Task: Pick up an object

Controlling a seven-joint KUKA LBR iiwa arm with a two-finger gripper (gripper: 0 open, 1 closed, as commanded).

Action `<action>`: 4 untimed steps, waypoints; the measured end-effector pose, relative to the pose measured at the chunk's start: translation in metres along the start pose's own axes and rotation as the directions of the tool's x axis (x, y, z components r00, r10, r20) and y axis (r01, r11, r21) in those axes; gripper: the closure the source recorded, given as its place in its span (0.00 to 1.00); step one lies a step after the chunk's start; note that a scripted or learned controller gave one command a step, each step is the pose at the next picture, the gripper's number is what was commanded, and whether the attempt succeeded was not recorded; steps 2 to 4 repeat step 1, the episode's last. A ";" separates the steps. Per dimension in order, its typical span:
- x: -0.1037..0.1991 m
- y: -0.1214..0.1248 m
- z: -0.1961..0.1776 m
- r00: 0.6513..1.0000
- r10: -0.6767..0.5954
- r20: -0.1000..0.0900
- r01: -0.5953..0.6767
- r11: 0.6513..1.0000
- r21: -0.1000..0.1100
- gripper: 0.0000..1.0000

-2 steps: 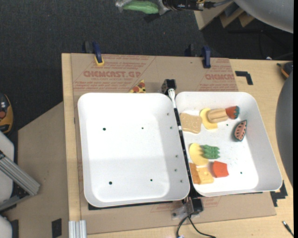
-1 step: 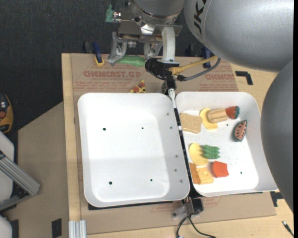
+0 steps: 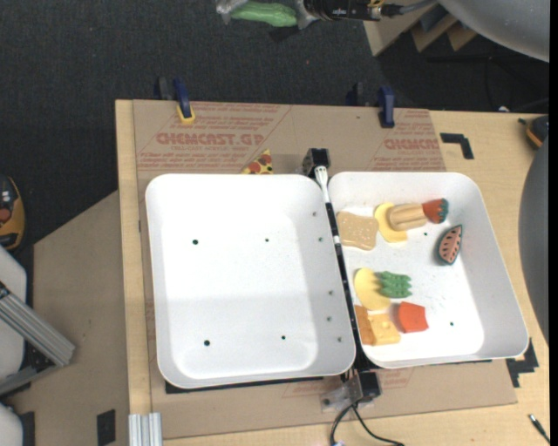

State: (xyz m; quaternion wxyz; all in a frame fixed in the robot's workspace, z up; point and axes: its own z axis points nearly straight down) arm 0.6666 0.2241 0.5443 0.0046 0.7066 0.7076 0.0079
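Surface (image 3: 288, 131): brown board printed with red lettering, carrying two shallow white bins side by side.
Left bin (image 3: 166, 261): white floor with four small dark dots.
Right bin (image 3: 501, 296): touches the left bin along a shared middle edge and holds a cluster of toy foods in its left half.
Bread slice (image 3: 357, 231): tan, flat, near the bin's upper left corner.
Roll (image 3: 406, 215): tan with a red and green end, lying across a pale yellow piece just right of the bread slice.
Watermelon wedge (image 3: 449, 245): red with a green rind, apart from the others toward the right wall.
Green leafy piece (image 3: 394, 283): rests on a yellow piece at mid-bin.
Red block (image 3: 411, 318): just below the leafy piece, touching an orange square (image 3: 379, 329).
Claw (image 3: 301, 10): at the top edge, well beyond both bins; whether it is spread or pressed together cannot be told.
Green object (image 3: 261, 13): just beside the claw at the top edge; a grip on it cannot be confirmed.
Blue clamps (image 3: 183, 100): on the far edge of the surface.
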 end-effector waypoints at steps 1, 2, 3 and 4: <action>-0.001 -0.022 0.145 1.000 0.003 0.010 -0.003 0.999 0.034 1.00; -0.001 -0.022 0.145 1.000 0.003 0.010 -0.003 0.999 0.034 1.00; -0.001 -0.022 0.145 1.000 0.003 0.010 -0.003 0.999 0.034 1.00; -0.001 -0.022 0.145 1.000 0.003 0.010 -0.003 0.999 0.034 1.00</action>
